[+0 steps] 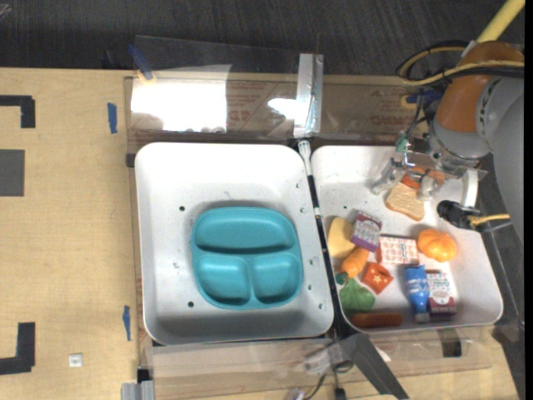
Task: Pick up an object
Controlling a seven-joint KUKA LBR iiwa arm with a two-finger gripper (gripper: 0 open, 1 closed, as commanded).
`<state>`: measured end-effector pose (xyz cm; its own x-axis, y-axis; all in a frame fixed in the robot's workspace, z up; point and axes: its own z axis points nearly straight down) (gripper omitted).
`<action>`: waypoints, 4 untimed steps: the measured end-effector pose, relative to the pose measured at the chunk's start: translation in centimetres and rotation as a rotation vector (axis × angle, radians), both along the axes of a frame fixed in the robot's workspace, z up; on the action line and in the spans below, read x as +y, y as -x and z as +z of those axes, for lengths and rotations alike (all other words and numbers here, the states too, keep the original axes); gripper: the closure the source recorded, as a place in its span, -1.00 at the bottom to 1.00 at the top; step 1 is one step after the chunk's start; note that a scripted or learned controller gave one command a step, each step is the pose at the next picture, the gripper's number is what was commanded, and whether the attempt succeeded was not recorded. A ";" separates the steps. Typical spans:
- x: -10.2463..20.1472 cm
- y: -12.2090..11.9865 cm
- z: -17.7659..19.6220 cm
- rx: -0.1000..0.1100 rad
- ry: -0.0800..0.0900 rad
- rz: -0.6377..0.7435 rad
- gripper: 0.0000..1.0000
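Observation:
My gripper [405, 183] hangs over the far part of the right bin [487, 302], its fingers spread apart. A slice of toast [406, 202] lies just beneath and between the fingertips, touching the bin floor as far as I can tell. Nearer in the same bin lie an orange [436, 245], a purple box [366, 230], a yellow wedge [338, 237], a carrot [355, 262], a small red box [376, 277], a green item [356, 295], a blue tube [416, 287] and a red sausage [379, 319].
The left bin [158, 190] holds a teal divided tray [246, 254]. White and red cartons [398, 248] [440, 292] lie among the right bin's items. A clear panel [216, 98] stands behind the bins. The far left of the right bin floor [346, 182] is bare.

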<state>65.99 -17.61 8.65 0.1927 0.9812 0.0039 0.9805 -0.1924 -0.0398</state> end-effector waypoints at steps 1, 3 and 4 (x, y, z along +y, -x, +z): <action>-0.9 0.4 1.1 0.011 0.015 -0.005 1.00; 0.2 0.5 13.7 -0.054 0.017 -0.337 1.00; -2.4 -0.4 7.4 -0.028 0.029 -0.895 1.00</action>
<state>66.37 -20.04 16.09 0.8862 0.4632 -0.0021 0.4632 -0.8862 -0.0010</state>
